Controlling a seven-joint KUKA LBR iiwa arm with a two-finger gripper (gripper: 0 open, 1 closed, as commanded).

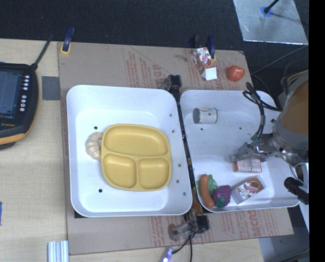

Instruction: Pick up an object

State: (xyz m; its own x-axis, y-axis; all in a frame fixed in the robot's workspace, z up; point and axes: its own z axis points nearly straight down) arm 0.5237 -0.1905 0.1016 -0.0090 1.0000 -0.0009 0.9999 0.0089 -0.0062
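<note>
Overhead view of two white bins on a surface. In the right bin (228,100), the tool (248,153) hovers at three o'clock, touching a small carton (246,165); whether it grips cannot be told. A yellow divided tray (135,156) sits in the left bin (80,124)

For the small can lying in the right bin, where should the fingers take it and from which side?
Judging by its pose, grip the can across its round body, near mid-length, coming straight down from above. It lies on its side with its axis running left-right, alone on the right bin floor, so the curved sides toward the far and near rims look free for the fingers.
</note>
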